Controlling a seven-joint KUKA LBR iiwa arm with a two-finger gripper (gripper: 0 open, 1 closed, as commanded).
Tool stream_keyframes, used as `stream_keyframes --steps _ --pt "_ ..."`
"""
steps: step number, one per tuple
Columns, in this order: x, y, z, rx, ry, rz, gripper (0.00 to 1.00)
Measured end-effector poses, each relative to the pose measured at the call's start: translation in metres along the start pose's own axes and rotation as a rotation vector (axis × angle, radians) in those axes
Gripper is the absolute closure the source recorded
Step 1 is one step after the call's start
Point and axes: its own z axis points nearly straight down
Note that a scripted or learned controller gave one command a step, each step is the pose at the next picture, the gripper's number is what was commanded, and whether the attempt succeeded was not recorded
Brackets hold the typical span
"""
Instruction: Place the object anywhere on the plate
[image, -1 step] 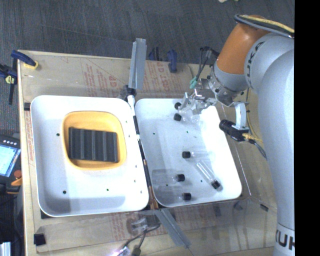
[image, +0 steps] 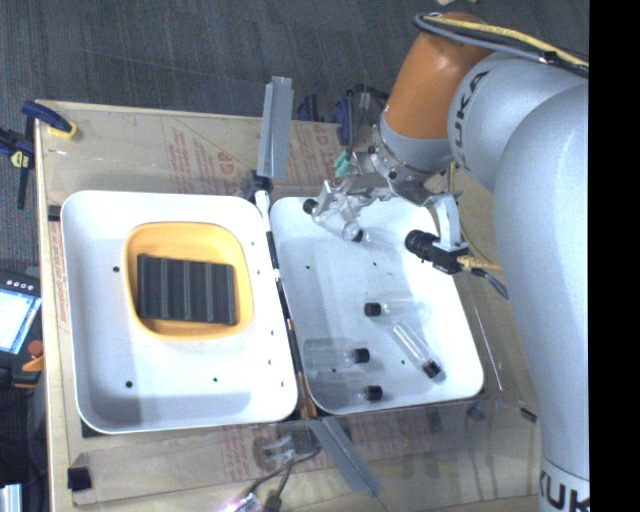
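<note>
A yellow plate (image: 186, 238) with rounded corners sits in the left bin (image: 90, 330), and a dark ribbed rectangle (image: 187, 288) covers its middle. Several clear plastic pieces with black caps lie in the right bin (image: 310, 250): a long tube (image: 412, 345), a short one (image: 376, 310), another (image: 358, 354) beside a clear block (image: 325, 352), and one (image: 373, 393) by the front wall. My gripper (image: 335, 220) hangs over the right bin's far left corner, well away from those pieces. Its fingers are open and nothing is between them.
The grey arm with its orange band (image: 430, 85) fills the right side and overhangs the right bin's far edge. A black cable plug (image: 432, 247) juts out over that bin. Blue clamps (image: 45, 117) grip the bench's left corner. A metal bracket (image: 275, 125) stands behind the bins.
</note>
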Motion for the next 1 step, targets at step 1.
stream_keyframes --steps 1 --pt "0.0658 0.0110 0.0362 0.000 -0.001 -0.294 1.00"
